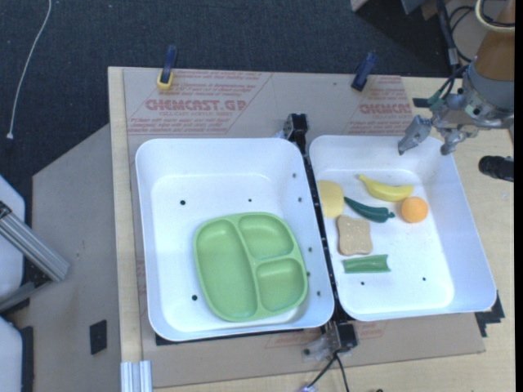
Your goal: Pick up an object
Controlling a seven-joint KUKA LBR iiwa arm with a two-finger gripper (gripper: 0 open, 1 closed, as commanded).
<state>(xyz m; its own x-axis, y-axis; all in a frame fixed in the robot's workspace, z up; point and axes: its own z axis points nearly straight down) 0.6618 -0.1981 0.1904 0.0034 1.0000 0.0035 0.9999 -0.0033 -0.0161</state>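
Claw (431,138) hangs above the right bin's (466,243) far rim, fingers spread, gripping nothing. Left bin (155,178) holds a green tray (249,265). Right bin holds, near its left side and well apart from the claw: banana (386,189), bread (355,235), yellow piece (330,198), dark green pepper (368,211), light green pod (365,263), orange (415,209).

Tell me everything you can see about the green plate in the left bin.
The green divided plate is pale green, looks like smooth plastic, and is a rounded rectangle with three compartments: one long, two smaller. It lies flat, right side up and turned at a slight angle, on the floor of the left bin, toward its near right part. Nothing lies in it.
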